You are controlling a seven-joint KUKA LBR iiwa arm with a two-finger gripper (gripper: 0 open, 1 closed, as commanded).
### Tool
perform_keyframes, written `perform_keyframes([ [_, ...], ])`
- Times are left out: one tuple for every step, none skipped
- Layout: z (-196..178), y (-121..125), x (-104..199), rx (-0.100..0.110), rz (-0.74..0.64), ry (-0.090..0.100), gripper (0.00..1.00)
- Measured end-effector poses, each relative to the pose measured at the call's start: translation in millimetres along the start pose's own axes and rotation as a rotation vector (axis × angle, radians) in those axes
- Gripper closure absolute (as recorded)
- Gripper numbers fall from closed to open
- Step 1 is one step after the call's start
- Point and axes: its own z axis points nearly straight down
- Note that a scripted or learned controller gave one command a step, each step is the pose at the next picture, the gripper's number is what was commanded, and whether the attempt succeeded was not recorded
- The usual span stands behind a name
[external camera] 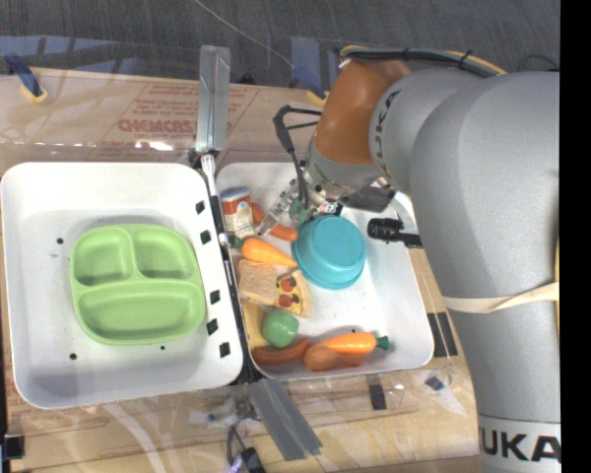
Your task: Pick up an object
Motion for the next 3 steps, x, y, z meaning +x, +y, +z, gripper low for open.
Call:
perform_keyframes([
  [-89, 51, 48, -0.007, 0.242, 0.008, 1.0],
  [-87, 56, 36, -0.004, 0.439, 0.009, 1.0],
  [-87, 78, 59, -0.003, 0.795, 0.01, 1.0],
])
